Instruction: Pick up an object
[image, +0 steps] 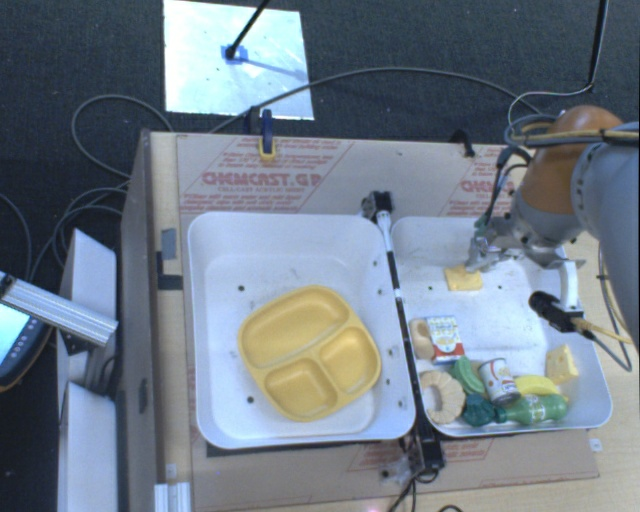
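Bins sit side by side on the counter. The left bin holds a yellow divided tray. In the right bin, the hand hangs near the far edge, just above a pale yellow block; how far it is open I cannot tell. Toys crowd the near edge: a small can, a green bottle, a ring-shaped pastry and a red-and-white packet.
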